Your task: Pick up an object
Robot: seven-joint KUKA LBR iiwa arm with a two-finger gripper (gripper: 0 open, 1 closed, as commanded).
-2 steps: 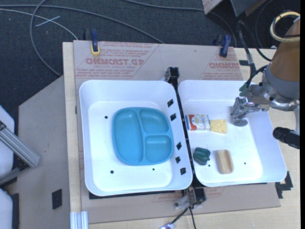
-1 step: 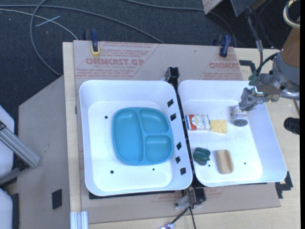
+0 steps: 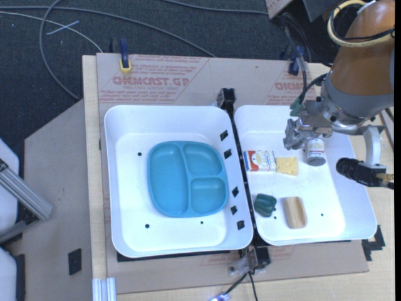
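Bench: we see a brown board (image 3: 188, 74) with red print, on a pale table over dark carpet (image 3: 50, 61).
Clamps: blue-and-yellow clamp (image 3: 124, 55) at the board's far left edge, another (image 3: 293, 64) at far right.
Cables: grey cables (image 3: 75, 17) loop over the carpet.
Left bin (image 3: 125, 168): holds a blue divided tray (image 3: 188, 178), flat, near the middle.
Right bin (image 3: 351, 205): holds a red-and-white packet (image 3: 260, 161), yellow block (image 3: 287, 166) just beside it, green pepper (image 3: 265, 204), tan bread piece (image 3: 294, 211), small bottle (image 3: 315, 152).
Gripper (image 3: 301, 137): low over the right bin's far side, just beside the bottle; we cannot tell whether it is wide or narrow, nor whether it touches the bottle.
Arm (image 3: 363, 49): orange band up top, enters from the right.
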